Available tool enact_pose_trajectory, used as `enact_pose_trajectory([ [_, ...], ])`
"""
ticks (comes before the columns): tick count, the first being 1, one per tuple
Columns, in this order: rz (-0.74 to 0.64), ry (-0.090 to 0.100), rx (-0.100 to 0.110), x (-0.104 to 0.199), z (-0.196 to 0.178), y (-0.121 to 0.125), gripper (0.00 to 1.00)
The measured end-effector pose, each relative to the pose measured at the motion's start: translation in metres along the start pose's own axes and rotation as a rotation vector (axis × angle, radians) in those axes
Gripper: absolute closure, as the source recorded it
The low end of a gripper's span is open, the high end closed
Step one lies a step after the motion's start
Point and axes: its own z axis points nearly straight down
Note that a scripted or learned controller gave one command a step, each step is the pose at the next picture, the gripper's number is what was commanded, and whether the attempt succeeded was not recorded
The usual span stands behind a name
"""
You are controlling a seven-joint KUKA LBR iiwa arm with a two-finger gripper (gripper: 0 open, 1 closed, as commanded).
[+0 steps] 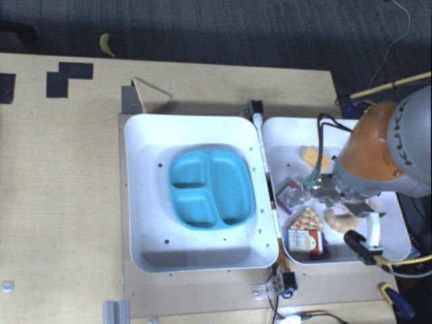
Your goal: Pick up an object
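Pincer: you see the pincer (322, 193) low in the right bin, at the right of the frame under the arm's grey wrist; the wrist hides its tips, so you cannot tell how it stands or whether it holds anything.
Arm: the arm (378, 147) enters from the right edge, its orange band a smooth rounded dome above the grey wrist, with black cables looping off it.
Objects near the pincer: a clear crinkled packet (291, 193) lies just left of the pincer; a small yellow ridged piece (312, 156) lies above it toward the bin's upper part; a pale tan lump (335, 214) sits just below the wrist; a small printed carton (304, 238), boxy with red and white faces, lies lower left of the pincer near the bin's lower rim.
Right bin: the right bin (283, 130) is shallow, white, smooth plastic with rounded corners.
Left bin: the left bin (145, 181) sits centre frame, touching the right one along a shared edge, the same white plastic.
Tray: you see a blue tray (211, 187) in the middle of the left bin, glossy, rounded, split into three compartments, well apart from the pincer.
Worktop: the worktop (61, 201) is pale matt wood grain, with black tape patches (67, 76) at the upper left of the frame.
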Motion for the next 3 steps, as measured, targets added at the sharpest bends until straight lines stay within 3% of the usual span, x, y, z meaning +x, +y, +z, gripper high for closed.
enact_pose_trajectory([
  [1,-0.002,0.003,-0.003,0.002,-0.011,0.002,1.00],
  [2,-0.002,0.003,-0.002,0.002,-0.011,0.002,0.00],
  [3,0.001,-0.002,0.015,0.002,0.015,-0.027,0.00],
])
